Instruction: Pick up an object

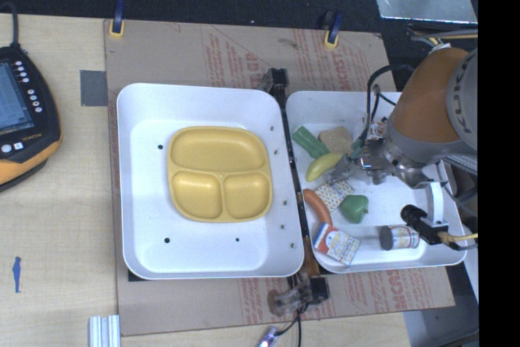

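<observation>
The right bin (382,260) holds several small objects. A green block (309,141) and a tan piece (335,138) lie at its far left, with a yellow banana-shaped piece (322,166) below them. A patterned packet (334,193), an orange carrot (318,207) and a green pepper (354,208) lie in the middle. A red and white packet (337,245) and a small bottle (397,237) rest near the front. My gripper (360,162) is low in this bin, just right of the yellow piece and above the patterned packet.
The left bin (138,175) holds a yellow divided plate (219,173). A teach pendant (20,116) lies on the bench at far left. The arm's orange and grey body (426,114) covers the right bin's far right part. Clamps sit between the bins.
</observation>
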`<action>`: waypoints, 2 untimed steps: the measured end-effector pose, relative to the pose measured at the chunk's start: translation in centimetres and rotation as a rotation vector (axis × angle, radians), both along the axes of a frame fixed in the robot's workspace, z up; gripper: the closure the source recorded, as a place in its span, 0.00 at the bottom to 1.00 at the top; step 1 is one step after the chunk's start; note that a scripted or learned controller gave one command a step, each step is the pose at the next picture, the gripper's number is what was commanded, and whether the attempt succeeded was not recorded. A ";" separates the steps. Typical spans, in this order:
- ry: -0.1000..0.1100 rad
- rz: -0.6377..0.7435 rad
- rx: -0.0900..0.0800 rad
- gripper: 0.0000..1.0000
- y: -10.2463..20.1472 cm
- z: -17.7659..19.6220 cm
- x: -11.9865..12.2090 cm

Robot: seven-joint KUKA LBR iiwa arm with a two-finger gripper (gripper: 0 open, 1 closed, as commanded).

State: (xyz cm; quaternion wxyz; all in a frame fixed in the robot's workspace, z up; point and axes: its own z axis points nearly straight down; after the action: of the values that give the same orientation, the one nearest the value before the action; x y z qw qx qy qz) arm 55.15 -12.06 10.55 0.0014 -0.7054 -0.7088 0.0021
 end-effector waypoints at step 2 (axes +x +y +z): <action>-0.002 -0.002 0.001 0.00 -1.1 -0.5 2.2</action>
State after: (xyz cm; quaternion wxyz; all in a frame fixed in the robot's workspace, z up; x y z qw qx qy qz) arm 57.39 -13.18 10.07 0.0012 -0.7063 -0.7080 0.0011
